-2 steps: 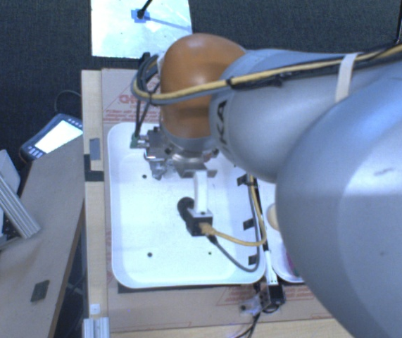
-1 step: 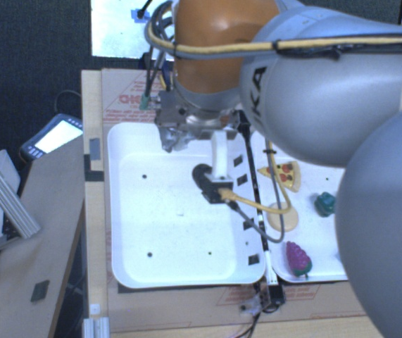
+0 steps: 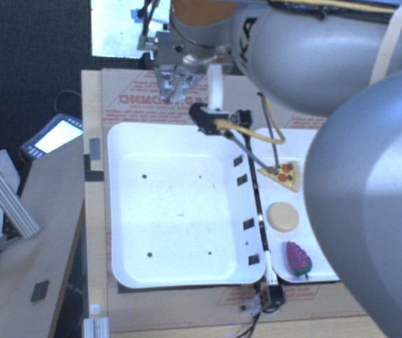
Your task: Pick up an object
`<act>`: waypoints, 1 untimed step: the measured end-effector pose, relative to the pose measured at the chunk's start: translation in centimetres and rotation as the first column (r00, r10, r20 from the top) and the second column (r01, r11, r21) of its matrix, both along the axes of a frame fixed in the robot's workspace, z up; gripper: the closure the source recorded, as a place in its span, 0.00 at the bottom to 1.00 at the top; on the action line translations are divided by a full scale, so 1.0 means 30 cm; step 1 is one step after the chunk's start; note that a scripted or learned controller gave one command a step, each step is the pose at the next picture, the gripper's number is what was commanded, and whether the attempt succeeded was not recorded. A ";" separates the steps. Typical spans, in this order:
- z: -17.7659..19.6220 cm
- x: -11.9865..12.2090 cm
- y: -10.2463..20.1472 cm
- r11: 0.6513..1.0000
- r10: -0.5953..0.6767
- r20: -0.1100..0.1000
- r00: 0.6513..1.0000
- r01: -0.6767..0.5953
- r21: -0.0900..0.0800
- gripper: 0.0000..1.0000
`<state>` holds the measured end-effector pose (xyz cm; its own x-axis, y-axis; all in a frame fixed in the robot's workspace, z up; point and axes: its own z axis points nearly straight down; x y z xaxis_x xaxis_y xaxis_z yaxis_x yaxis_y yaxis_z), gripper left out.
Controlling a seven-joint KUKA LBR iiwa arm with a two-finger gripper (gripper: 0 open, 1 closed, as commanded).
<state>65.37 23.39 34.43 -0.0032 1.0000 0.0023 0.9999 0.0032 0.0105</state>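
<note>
Gripper [image 3: 176, 90] hangs beyond far edge of left bin [image 3: 127, 210]; cannot tell its state, nothing seen held. Candidates in right bin [image 3: 296, 129], well apart: pizza slice [image 3: 283, 175], round biscuit [image 3: 283, 217], purple grapes [image 3: 298, 258]. Advice: swing right, centre over biscuit, descend straight.

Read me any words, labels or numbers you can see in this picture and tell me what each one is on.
"CHEMC...": red print on the cardboard sheet under the bins; the rest is hidden behind the tool.
"KA": partial dark letters on the grey arm.
Fainter red print along the cardboard's front edge: too blurred to read.
</note>
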 end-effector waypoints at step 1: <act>0.452 0.051 0.002 1.000 0.002 0.007 1.000 -0.002 0.003 1.00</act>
<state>66.91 23.44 47.99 -0.0056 1.0000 0.0055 0.9998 0.0056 0.0174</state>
